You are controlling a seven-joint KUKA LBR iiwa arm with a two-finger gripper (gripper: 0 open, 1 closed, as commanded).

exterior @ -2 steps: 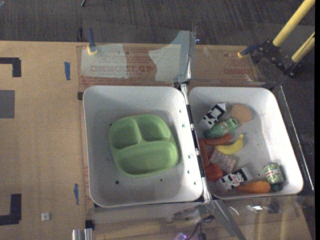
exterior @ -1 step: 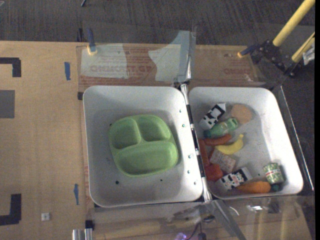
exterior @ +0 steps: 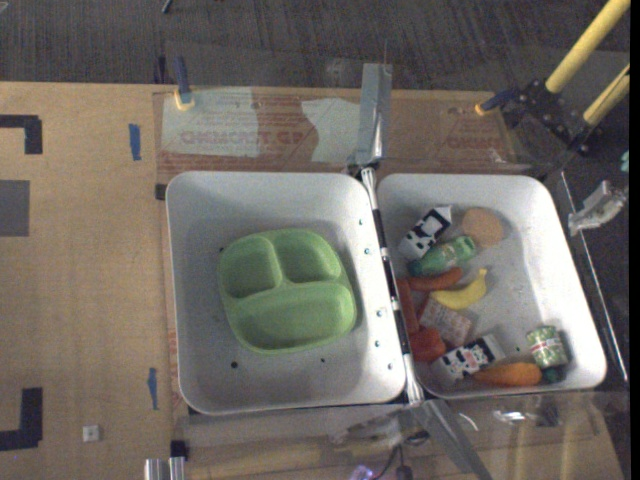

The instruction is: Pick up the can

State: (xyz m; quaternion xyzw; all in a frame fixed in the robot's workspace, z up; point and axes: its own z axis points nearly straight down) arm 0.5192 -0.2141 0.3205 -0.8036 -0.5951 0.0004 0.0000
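The can (exterior: 547, 347) is small and green with a pale patterned label. It stands upright in the near right corner of the right bin (exterior: 575, 268). An orange carrot (exterior: 510, 373) lies just to its left along the bin's front wall. Beside the carrot lies a black-and-white cow-print carton (exterior: 469, 357). Nothing covers the can from above.
The right bin also holds a second cow-print carton (exterior: 427, 230), a green bottle (exterior: 445, 256), a round brown cookie (exterior: 484, 227), a banana (exterior: 464, 291), a red-orange vegetable (exterior: 432, 279) and a pale packet (exterior: 447, 318). The left bin (exterior: 190, 268) holds a green divided plate (exterior: 287, 290).
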